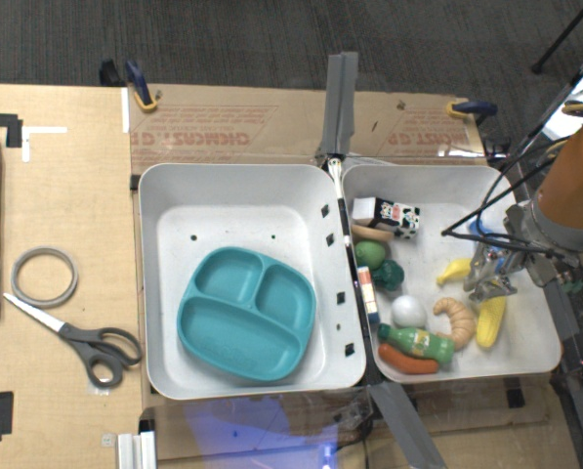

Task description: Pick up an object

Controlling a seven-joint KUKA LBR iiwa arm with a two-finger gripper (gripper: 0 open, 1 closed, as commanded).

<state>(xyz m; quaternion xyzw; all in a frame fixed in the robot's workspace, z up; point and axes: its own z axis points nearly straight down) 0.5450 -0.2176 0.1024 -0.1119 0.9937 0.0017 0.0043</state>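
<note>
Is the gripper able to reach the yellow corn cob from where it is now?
Probably yes: the gripper hangs right beside the corn cob, which lies uncovered near the croissant.

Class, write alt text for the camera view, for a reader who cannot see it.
A grey robot arm's two-finger gripper hangs low over the right white bin, among toy food such as a yellow banana, a tan croissant and a green bottle. The left white bin holds a teal divided plate.
</note>
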